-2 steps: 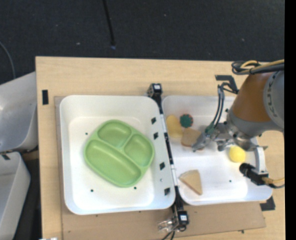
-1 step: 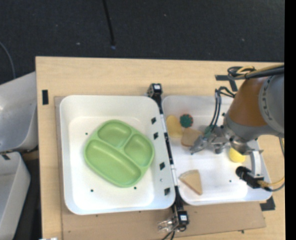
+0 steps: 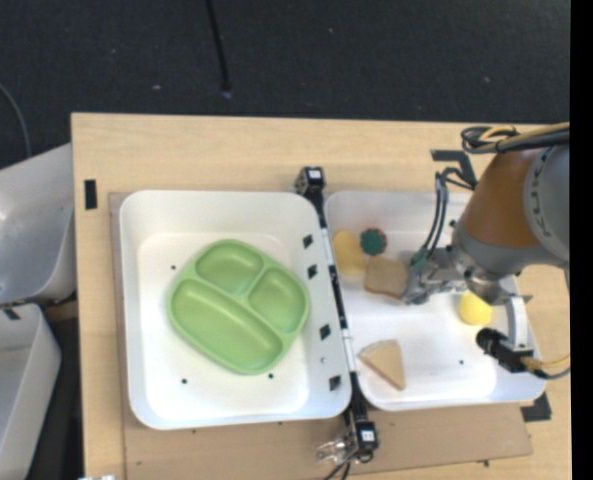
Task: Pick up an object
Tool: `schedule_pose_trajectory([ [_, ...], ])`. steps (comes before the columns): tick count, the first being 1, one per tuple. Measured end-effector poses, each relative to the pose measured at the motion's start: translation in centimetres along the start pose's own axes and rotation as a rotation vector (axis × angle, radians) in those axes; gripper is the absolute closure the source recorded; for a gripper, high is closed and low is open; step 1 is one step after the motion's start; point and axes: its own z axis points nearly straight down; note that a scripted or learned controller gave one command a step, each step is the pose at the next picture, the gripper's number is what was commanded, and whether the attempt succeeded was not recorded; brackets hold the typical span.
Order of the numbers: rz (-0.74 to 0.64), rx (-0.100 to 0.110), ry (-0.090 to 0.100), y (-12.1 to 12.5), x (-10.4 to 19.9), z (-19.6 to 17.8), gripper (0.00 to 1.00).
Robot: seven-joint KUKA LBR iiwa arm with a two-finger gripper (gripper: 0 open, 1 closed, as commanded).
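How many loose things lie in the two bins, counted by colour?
Green: 2, divided plate and small ball
Yellow: 2, pale piece and ball
Brown or tan: 2, slab and wedge
Total: 6

My gripper point(image 3: 416, 290) sits low in the right bin point(image 3: 426, 388), and that bin is crowded around it: a brown block point(image 3: 384, 277) touches its left side, a yellow piece point(image 3: 349, 252) and a small green ball point(image 3: 374, 239) lie beyond near the divider, and a yellow ball point(image 3: 475, 309) sits just beside my wrist on the right. A tan wedge point(image 3: 384, 363) lies at the front. The open floor between wedge and yellow ball gives me room. In the left bin point(image 3: 146, 388), a green divided plate point(image 3: 238, 306) takes the middle, leaving free strips along the walls.
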Motion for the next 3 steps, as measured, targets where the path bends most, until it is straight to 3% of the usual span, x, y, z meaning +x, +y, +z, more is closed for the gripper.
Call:
schedule_pose_trajectory([
  [1, -0.010, -0.002, 0.000, 0.7, -0.2, -4.5, 1.00],
  [3, -0.012, -0.005, -0.001, 0.7, -0.1, -17.0, 1.00],
])
